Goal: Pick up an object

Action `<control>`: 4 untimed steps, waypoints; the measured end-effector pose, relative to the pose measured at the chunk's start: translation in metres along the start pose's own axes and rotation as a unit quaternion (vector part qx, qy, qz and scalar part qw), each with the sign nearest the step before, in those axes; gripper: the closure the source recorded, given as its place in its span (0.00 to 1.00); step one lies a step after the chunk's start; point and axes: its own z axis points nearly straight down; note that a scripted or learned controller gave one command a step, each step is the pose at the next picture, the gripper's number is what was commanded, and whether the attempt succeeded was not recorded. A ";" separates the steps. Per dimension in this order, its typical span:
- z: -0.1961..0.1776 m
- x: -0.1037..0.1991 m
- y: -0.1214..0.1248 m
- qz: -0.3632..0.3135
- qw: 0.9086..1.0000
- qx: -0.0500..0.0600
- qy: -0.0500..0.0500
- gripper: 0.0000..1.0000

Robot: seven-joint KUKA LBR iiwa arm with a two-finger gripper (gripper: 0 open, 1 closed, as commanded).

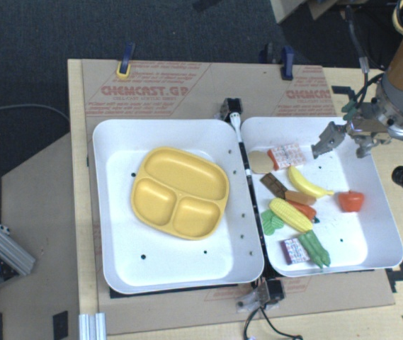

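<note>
The right bin (378, 211) is holding a cluster of toy foods, the things on offer for picking. A yellow banana (307, 183) is lying at a slant near the middle of the bin, with a small red-and-white packet (285, 154) just above it and a tan round piece (259, 161) beside that, close to the bin's left wall. A dark brown bar (273, 184) is sitting left of the banana. Below the banana, a red-orange sausage (302, 200) is touching a yellow corn cob (290, 214), and a green leafy piece (270, 223) is lying against the cob's lower left end. Lower still, a purple-and-white packet (294, 251) is resting just beside a green vegetable (315, 248). A red-orange piece (351, 201) is sitting apart, toward the bin's right.

The gripper (343, 142) is hovering over the bin's upper right part, reaching in from the right. Its 2 fingers are spreading apart, with 1 finger (326, 141) pointing down-left toward the red-and-white packet; nothing is sitting between them.

The left bin (112, 239) is holding a yellow tray (180, 193) with 3 compartments, lying near its middle. Both bins are resting side by side on a brown board (159, 83), fixed at its far edge by 2 clamps (125, 64).
</note>
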 end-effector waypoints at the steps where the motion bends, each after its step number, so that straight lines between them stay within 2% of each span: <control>1: -0.006 0.000 0.002 -0.001 1.000 -0.006 -0.001 0.00; 2: 0.042 0.008 -0.003 -0.001 1.000 -0.003 0.000 0.00; 3: 0.105 0.008 0.002 -0.001 1.000 -0.002 0.000 0.00; 4: 0.149 0.003 0.000 -0.001 1.000 -0.003 0.000 0.00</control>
